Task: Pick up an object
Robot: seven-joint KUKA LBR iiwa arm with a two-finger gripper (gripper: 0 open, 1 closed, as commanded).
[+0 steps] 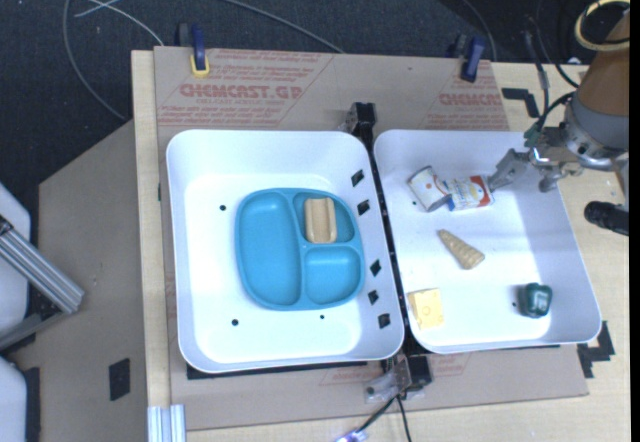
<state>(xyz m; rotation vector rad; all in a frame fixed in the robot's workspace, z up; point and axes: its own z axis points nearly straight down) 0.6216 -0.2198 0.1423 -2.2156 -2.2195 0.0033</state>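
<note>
across right bin (560, 330), four objects

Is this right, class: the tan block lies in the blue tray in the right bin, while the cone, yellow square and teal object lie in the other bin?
Not quite. The camera view shows the blue tray, with the tan block in one compartment, in the left bin, not the right. The cone, yellow square and teal object do lie in the other bin.
</note>
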